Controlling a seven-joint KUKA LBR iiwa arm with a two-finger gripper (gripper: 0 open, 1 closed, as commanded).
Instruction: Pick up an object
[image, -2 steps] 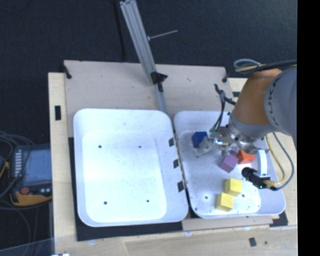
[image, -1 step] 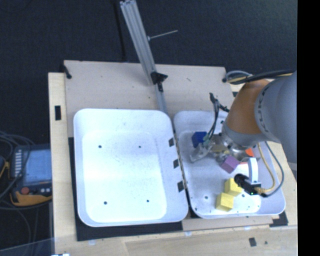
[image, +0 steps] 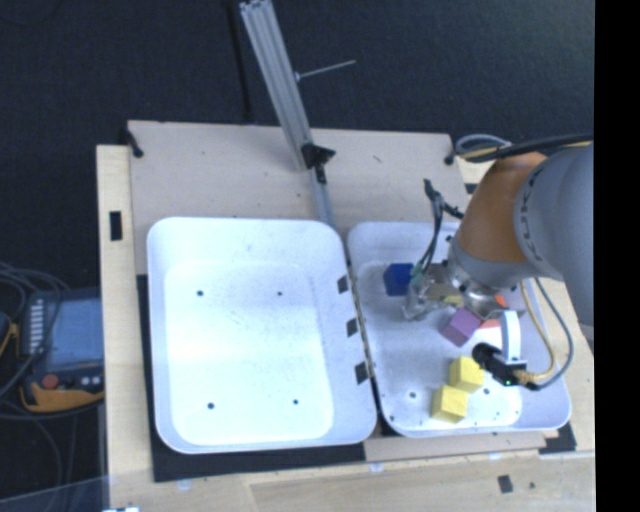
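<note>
The arm hangs low over the right bin (image: 400, 250), its gripper (image: 418, 300) just beside the blue block (image: 399, 278), probably lining up a grab. Can't tell if it's released or clenched. Purple block (image: 461, 326) and yellow blocks (image: 458, 388) sit nearer.

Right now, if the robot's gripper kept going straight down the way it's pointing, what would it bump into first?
Probably the white floor of the right bin. The gripper points down beside the blue block, which sits just to its upper left in the view. Depth is hard to judge, so it might graze that block.
</note>
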